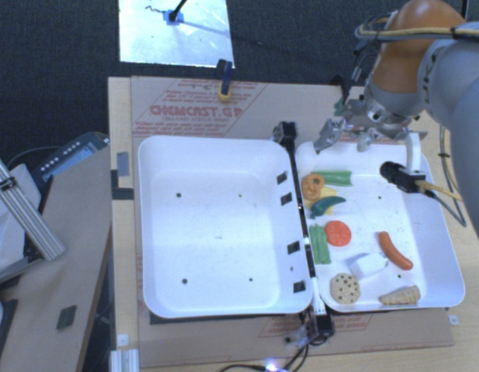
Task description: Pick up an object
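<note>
Nearest the lens, along the front rim of the right bin [449, 289], lie a speckled cookie [345, 287] and a tan wedge [400, 294], with a white block [369, 265] and a sausage [394, 250] just behind them. Further back sit a red disc [338, 232], a green strip [319, 243] against the divider, a green-and-yellow piece [325, 204], an orange ring [312, 183] and a green pod [332, 177]. All the pickable toys cluster in this one bin, probably so the arm can draw from a single supply. The gripper [349, 134] hovers over the bin's far rim, above the pod and ring, holding nothing; its fingers [326, 139] look spread apart. The left bin [216, 231] sits beside it on a cardboard sheet [197, 107] laid over a pale wooden bench [92, 231], against dark carpet [53, 53]
</note>
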Controlling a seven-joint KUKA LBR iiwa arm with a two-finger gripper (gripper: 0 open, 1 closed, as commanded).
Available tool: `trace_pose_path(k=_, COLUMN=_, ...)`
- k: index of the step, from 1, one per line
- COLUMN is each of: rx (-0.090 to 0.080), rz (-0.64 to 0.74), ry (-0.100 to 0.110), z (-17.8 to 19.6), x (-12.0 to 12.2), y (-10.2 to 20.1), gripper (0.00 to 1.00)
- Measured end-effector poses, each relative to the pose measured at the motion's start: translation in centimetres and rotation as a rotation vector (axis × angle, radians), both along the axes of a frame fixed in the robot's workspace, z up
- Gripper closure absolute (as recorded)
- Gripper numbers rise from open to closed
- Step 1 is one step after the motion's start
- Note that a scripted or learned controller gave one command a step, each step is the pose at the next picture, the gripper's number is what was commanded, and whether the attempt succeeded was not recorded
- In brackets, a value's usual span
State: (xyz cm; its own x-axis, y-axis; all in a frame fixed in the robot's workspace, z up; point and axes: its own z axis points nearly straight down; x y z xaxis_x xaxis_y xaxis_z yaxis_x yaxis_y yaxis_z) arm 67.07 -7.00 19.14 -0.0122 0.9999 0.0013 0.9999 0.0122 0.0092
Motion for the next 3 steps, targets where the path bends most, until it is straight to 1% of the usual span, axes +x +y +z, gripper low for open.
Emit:
trace_pose_path(k=1, rx=0.002, rz=-0.014, ry=0.004, z=-10.8, x=-3.0, y=-1.7, gripper=0.0)
trace_pose_path(k=2, rx=0.001, rz=-0.01, ry=-0.008, z=-8.9, x=-2.5, y=-1.7, gripper=1.0)
trace_pose_path(k=3, rx=-0.004, rz=-0.008, ry=-0.004, z=6.0, x=-1.9, y=-2.2, gripper=1.0)
